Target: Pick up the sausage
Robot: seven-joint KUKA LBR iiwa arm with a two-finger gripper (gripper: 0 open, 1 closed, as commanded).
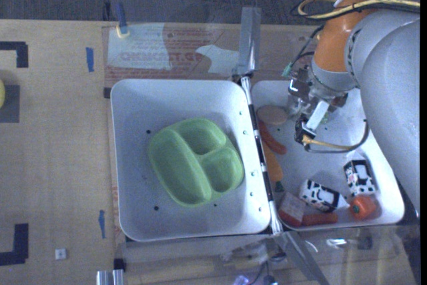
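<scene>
The sausage, a short reddish piece, lies slantwise near the left wall of the right bin. Just above it rests a brown round disc. My gripper hangs low over the upper part of that bin, a little right of and above the sausage, close to the disc's right edge. Nothing can be seen held in it. The grey arm with its orange band covers the bin's upper right corner.
In the right bin also lie an orange carrot-like piece, two black-and-white cow toys, a red block, a reddish-brown stick and an orange-red fruit. The left bin holds a green divided plate.
</scene>
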